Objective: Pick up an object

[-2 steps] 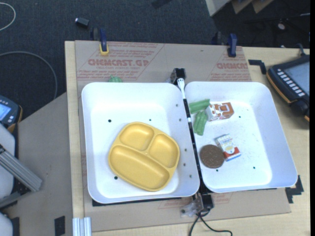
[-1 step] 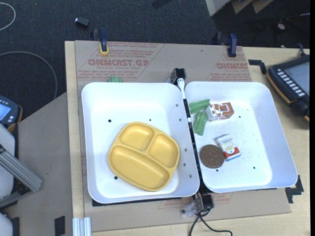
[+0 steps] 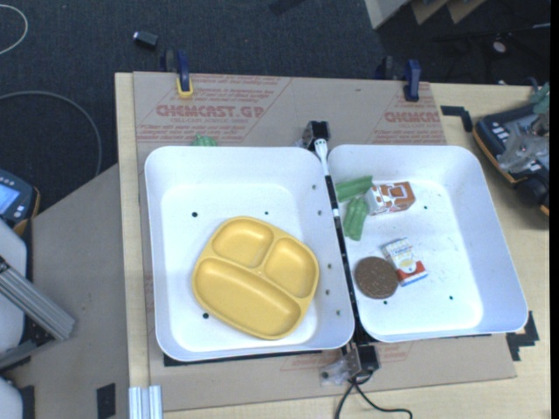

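The right bin holds several small objects near its left side. A green piece lies against the divider, with a small white and brown carton just to its right. Lower down sit a round brown disc and a small white, yellow and red packet touching it. In the left bin rests a yellow divided plate with three compartments.
The bins stand on a cardboard sheet clamped at the back by two blue clamps. A small green scrap lies behind the left bin. Dark equipment sits at the right edge, a cable at the front.
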Motion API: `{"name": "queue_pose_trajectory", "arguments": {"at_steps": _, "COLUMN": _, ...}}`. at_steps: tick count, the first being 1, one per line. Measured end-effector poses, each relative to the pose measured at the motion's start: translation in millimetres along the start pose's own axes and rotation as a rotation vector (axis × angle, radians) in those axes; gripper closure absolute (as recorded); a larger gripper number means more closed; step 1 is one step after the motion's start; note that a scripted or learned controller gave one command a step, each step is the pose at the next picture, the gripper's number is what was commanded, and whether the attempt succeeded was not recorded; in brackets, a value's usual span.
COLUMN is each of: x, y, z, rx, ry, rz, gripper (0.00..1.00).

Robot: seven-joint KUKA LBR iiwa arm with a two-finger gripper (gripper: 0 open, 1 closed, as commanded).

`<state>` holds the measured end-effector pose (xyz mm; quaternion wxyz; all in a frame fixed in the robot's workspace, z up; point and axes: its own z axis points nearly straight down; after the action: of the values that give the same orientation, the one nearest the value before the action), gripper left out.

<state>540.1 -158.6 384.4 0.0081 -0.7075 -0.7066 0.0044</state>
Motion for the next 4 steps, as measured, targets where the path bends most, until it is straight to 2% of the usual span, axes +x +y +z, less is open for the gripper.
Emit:
{"name": "queue_pose_trajectory", "arguments": {"at_steps": 1, "x": 36.2, "y": 7.5, "z": 51.4, "rx": -0.011, "ry": -0.002, "rz": -0.006, "gripper": 1.0}}
{"name": "queue_pose_trajectory", "arguments": {"at_steps": 2, "x": 51.2, "y": 41.3, "z": -162.2, "rx": -0.041, "ry": -0.01, "rz": -0.005, "gripper": 1.0}}
{"name": "queue_pose_trajectory", "arguments": {"at_steps": 3, "x": 66.3, "y": 21.2, "z": -53.1, "rx": -0.006, "ry": -0.003, "rz": -0.001, "gripper": 1.0}}
{"name": "queue_pose_trajectory", "arguments": {"at_steps": 4, "x": 107.1, "y": 15.7, "z": 29.1, "rx": -0.008, "ry": -0.003, "rz": -0.005, "gripper": 1.0}}
